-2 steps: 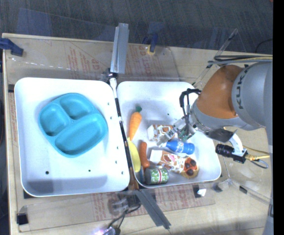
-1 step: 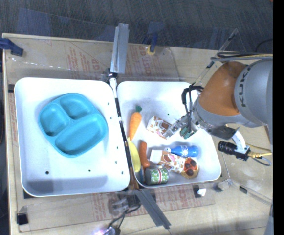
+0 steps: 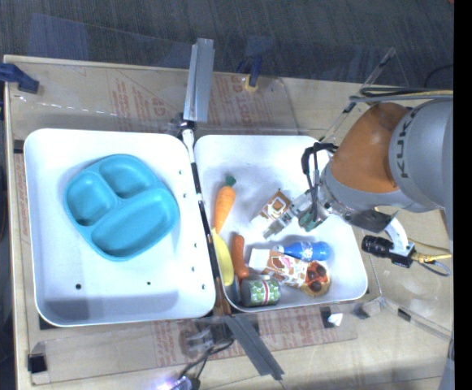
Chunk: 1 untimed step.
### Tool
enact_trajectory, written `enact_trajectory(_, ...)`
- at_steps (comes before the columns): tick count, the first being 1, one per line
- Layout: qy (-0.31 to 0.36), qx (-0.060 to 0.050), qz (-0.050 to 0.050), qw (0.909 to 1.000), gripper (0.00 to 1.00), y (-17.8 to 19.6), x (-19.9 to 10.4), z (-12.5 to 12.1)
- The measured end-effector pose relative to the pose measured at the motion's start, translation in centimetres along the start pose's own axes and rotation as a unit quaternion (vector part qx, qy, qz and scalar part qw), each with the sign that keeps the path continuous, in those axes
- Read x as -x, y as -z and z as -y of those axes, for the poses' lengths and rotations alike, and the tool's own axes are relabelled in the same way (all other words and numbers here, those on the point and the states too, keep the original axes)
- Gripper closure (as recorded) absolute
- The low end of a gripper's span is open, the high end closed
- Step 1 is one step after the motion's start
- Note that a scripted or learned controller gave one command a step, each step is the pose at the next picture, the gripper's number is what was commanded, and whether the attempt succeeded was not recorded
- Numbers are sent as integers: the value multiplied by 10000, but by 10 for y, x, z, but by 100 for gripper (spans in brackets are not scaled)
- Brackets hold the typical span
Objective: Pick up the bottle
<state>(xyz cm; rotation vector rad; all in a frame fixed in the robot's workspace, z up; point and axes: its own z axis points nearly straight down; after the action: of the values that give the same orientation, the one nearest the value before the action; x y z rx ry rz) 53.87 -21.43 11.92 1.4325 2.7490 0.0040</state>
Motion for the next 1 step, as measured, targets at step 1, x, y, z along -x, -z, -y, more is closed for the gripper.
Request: enact_trajectory(1,457,-92,-176,9988,0,44,47,-75)
